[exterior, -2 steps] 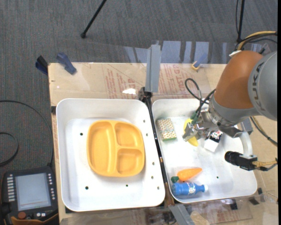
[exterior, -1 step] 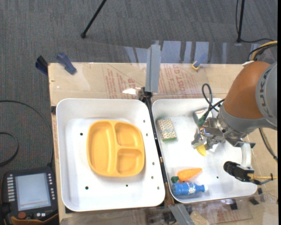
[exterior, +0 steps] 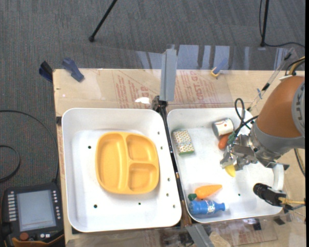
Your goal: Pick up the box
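box (exterior: 183,141) lies flat in the right bin (exterior: 206,216), far-left part of it, just beside the left wall, small, rectangular, green-white patterned top, long axis running roughly far to near with a slight tilt. Judged light, stiff cardboard, not fragile, faces maybe a bit slick; best hold looks like across the short width, fingers on the two long sides near the middle. Its left long side is close to the bin wall so finger room there is tight, right side has open white floor.

Left to right: left bin (exterior: 72,138) carries a yellow divided plate (exterior: 127,162), well apart from the task. Divider post (exterior: 168,78) stands at the far edge between the bins. In the right bin, near edge: orange carrot (exterior: 208,191) and, touching or just beside it, a blue bottle (exterior: 206,207), both well apart from the box on the near side. Far right of the box: a small can (exterior: 223,126) lying on its side, an orange bit under it.

End effector (exterior: 232,163) sits low at the right part of the bin, well apart from the box, something yellow at its tip; open or clenched, cannot tell, too cluttered. Arm (exterior: 280,117) reaches in from the right over the bench (exterior: 113,89).

Judged: pick not begun, clear floor between the end effector and the box gives a free path leftward; risk is the left finger catching the bin wall
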